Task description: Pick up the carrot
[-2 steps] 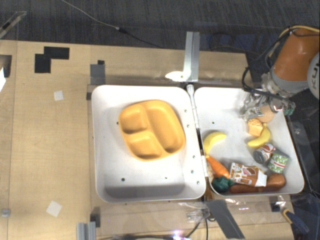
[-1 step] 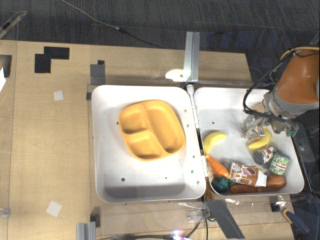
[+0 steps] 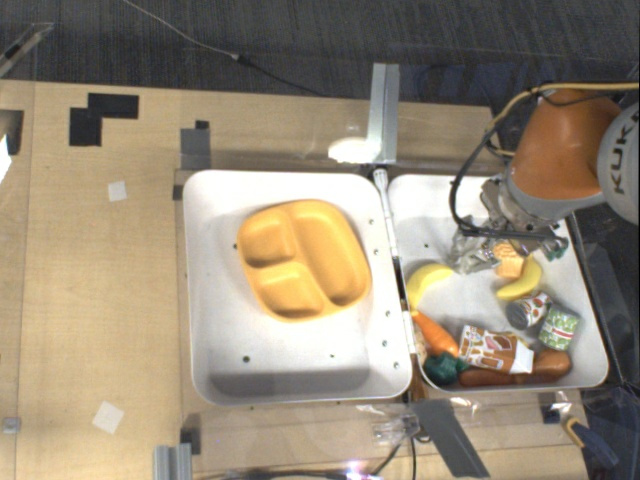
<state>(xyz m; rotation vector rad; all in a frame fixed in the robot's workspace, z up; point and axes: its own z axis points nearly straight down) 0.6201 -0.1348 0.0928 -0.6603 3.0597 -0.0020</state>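
Even, moderately bright overhead light falls across the bench (image 3: 90, 298), with a glare spot on the metal bracket (image 3: 350, 150) above the bins. The left bin (image 3: 210, 268) shows a soft shadow along its lower inner wall. The picture is soft and slightly grainy throughout; small items in the right bin (image 3: 420, 208) blur together.
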